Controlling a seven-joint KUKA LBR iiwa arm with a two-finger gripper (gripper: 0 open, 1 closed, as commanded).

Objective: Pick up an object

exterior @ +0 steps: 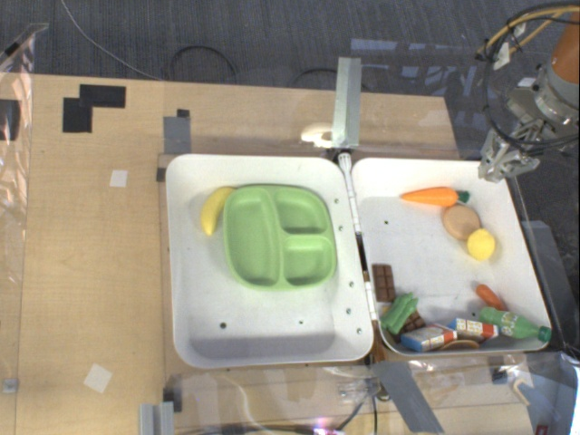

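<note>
Nearest the camera, along the near wall of the right bin point(521, 208), a jumble of small things is lying together: a green bottle point(513, 324) is resting on its side toward the right corner, a red-and-white tube point(471, 330) and a blue-and-orange packet point(430, 339) are lying just beside it, and a green toy point(396, 314) is leaning against a brown chocolate bar point(384, 283) near the divider. A small red-orange piece point(490, 295) is sitting just beyond the bottle.

Farther in, a yellow lemon point(480, 244) is touching a tan, potato-like lump point(460, 221), and beyond them an orange carrot point(433, 197) is lying crosswise, its green tip pointing right.

In the left bin point(186, 270), a green divided plate point(276, 236) is sitting near the middle, and a yellow banana point(214, 209) is lying against its left edge.

At the far right corner of the right bin, the tool point(504, 165) is hanging over the bin's rim, well apart from the carrot and every other object; nothing is showing between its fingers, and whether they are apart or together cannot be told from here. The grey arm point(544, 98) is reaching in from the right, with cables looping above it. Beyond the bins, a metal bracket point(347, 102) is standing on the wooden bench point(91, 270).
</note>
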